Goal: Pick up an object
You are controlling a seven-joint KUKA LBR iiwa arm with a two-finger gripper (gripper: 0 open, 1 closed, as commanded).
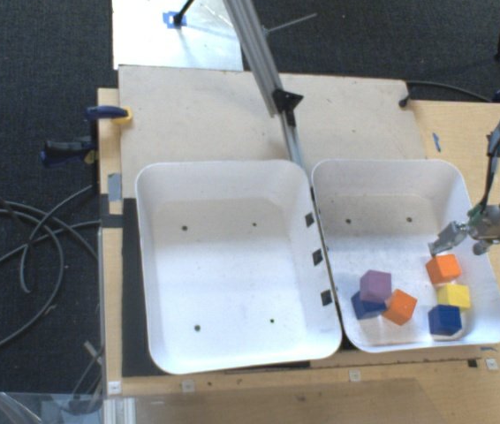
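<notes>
- The gripper (452, 234) comes in from the right side & sits over the right bin (382, 179), near its right wall.
- Its grey tip pokes toward the left. I can't tell if it's open or shut; it's too small & blurry. Nothing shows in its grip.
- Just below the tip & a bit to the right is an orange block (443, 268). It's v. close to the gripper, the nearest block, but looks apart from it, lying on the bin floor.
- Right under that one is a yellow block (454, 296), touching or almost touching it.
- Under the yellow one is a blue block (444, 321), in the bottom right corner of the bin.
- More to the left, near the middle of the bin's front part, is a little bunch of 3: a purple block (375, 284), a 2nd orange block (400, 306) just right of it, & a dark blue block (366, 306) tucked under the purple one's left side.
- That bunch is farther from the gripper than the right-hand row; down & left of it.
- The left bin (223, 184) sits next to the right one, rims touching.
- A grey metal pole (259, 51) runs from the top down to where the 2 bins meet.
- A blue & yellow clamp (100, 113) grips the bench's left edge; black cables (20, 237) lie on the dark floor at left.
</notes>
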